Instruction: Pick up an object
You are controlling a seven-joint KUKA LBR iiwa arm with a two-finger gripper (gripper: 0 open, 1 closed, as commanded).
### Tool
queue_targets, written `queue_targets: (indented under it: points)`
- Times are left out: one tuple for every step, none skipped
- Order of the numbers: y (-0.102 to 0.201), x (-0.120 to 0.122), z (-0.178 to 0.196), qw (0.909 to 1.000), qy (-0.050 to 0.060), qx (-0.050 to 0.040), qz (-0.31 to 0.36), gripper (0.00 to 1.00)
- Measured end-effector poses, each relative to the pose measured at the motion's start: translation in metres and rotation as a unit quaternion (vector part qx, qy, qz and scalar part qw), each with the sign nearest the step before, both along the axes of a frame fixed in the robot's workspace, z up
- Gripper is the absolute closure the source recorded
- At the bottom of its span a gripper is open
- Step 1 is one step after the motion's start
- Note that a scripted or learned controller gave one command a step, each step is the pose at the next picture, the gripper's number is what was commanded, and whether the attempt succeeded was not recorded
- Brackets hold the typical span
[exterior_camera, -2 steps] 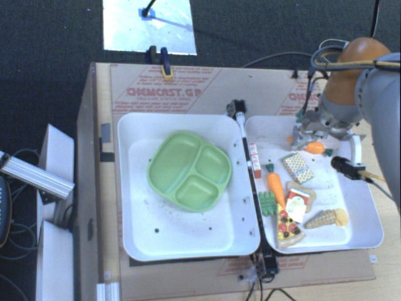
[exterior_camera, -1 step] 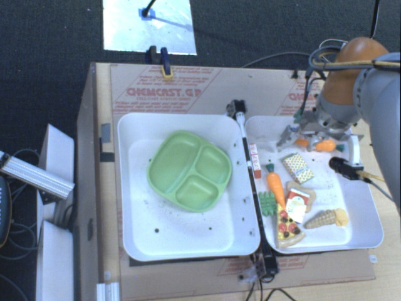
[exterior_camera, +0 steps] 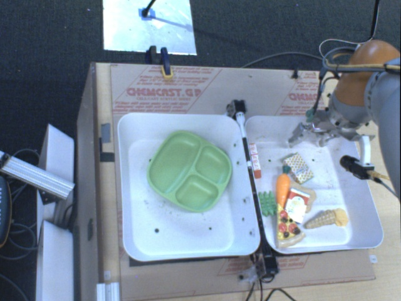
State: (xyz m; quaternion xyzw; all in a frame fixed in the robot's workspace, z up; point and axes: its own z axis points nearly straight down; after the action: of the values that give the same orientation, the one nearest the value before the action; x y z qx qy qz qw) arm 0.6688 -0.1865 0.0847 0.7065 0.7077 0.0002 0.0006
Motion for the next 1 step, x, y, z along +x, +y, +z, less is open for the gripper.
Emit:
queue_targets:
  points:
    - [0.0239, 0.0001, -0.0001, 1.0, 0.0, 0.0003, 0.001, 0.0]
